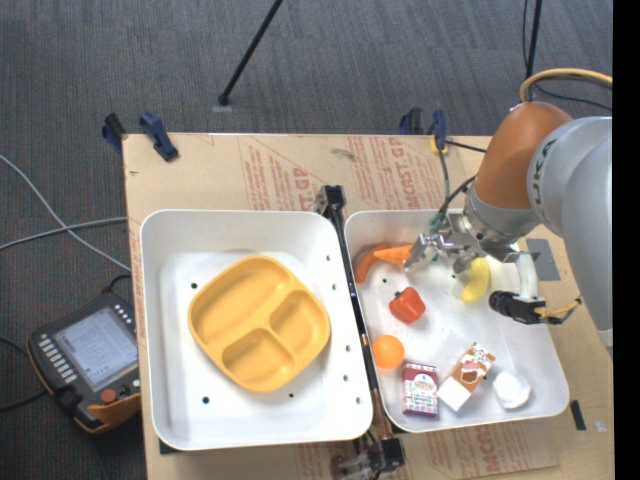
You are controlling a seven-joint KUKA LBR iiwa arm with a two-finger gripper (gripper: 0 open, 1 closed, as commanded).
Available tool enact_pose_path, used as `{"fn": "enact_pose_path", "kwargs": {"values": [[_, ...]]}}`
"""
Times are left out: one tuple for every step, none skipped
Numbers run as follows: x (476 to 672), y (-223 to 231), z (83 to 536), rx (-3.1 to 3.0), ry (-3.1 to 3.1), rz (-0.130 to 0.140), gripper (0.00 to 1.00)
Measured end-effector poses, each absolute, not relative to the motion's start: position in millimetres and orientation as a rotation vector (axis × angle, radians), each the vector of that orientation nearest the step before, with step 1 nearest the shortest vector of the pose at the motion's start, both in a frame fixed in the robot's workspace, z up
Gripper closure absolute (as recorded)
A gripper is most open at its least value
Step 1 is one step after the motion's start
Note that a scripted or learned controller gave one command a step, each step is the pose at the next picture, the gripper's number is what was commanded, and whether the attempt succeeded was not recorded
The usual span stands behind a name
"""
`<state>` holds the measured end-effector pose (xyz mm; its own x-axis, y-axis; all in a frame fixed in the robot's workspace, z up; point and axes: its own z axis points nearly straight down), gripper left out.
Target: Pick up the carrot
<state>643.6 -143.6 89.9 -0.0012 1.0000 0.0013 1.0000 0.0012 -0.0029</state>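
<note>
Up in the far left corner of the right bin (556, 388) lies the carrot (381, 257), with the gripper (432, 251) at its tip, fingers open. Both bins sit on a cardboard-covered bench (250, 173) over dark carpet (120, 58).

The carrot (381, 258) is hemmed by the bin wall (349, 258); open floor is left toward the red pepper (407, 305).
</note>
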Motion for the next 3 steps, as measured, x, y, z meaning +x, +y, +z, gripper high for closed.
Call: {"fn": "enact_pose_path", "kwargs": {"values": [[632.6,-171.9,106.0,-2.222,-2.22,0.001,0.0],[643.7,-97.5,107.0,-2.217,-2.221,0.0,0.0],[643.8,-97.6,117.0,-2.216,-2.221,0.002,1.0]]}}
